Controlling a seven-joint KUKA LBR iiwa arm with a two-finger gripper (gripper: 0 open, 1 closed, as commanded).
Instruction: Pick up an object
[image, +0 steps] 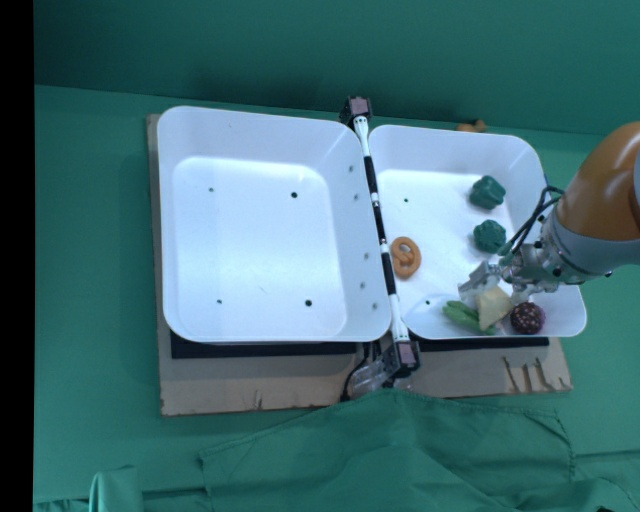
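Two shallow white bins sit side by side on a sheet of cardboard (250, 385) over green cloth, joined by a black and white divider bar (378, 215). The left bin (180, 140) has only small dark holes in its floor. The right bin (440, 150) holds several things: an orange pretzel-shaped piece (405, 257) near the divider, two dark green pieces, one further away (487, 191) and one closer (489, 236), toward the right wall, and a cluster at the near right corner made of a light green bean-like piece (462, 316), a pale yellow wedge (493, 305) and a dark red berry-like ball (527, 318). The arm, with its orange band (605, 185) over a grey wrist, reaches in from the right. The gripper (495, 283) is low over that near corner cluster, just above the pale yellow wedge. Whether the metal fingers are apart or closed cannot be told, nor whether they touch the wedge.
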